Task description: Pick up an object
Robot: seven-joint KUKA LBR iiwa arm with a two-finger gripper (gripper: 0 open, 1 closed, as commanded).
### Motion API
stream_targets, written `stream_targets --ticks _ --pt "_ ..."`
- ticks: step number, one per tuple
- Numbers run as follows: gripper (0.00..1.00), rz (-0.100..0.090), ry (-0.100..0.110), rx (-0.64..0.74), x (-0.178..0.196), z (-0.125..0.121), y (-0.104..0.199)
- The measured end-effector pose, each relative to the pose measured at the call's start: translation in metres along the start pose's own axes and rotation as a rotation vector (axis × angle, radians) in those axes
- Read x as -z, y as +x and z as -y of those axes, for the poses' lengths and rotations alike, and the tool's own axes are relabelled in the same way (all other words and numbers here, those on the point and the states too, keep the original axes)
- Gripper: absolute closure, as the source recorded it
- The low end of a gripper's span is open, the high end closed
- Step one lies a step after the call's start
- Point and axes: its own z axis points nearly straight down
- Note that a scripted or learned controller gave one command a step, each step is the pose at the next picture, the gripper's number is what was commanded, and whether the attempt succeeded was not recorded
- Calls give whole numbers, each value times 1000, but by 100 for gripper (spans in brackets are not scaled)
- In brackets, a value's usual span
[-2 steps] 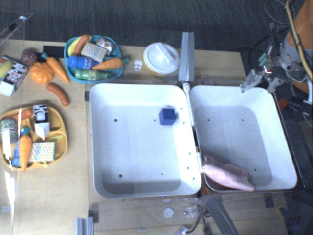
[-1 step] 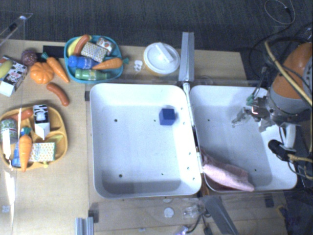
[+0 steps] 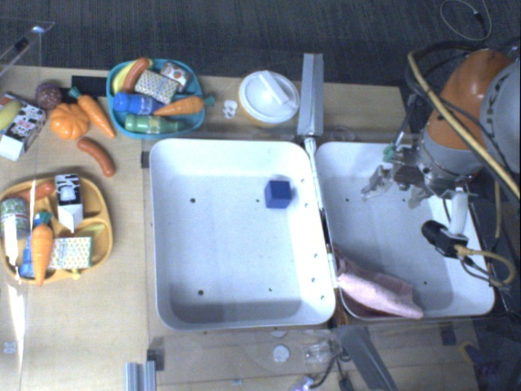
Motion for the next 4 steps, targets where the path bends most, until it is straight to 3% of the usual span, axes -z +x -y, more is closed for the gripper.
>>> stream_targets --ticks 1,2,3,4 --pt "0 1 3 42 -1 87 -51" --pt "0 0 3 264 -29 84 -74" --pt "0 3 -9 344 -88 75 -106" --pt "0 1 -12 255 -89 23 -33"
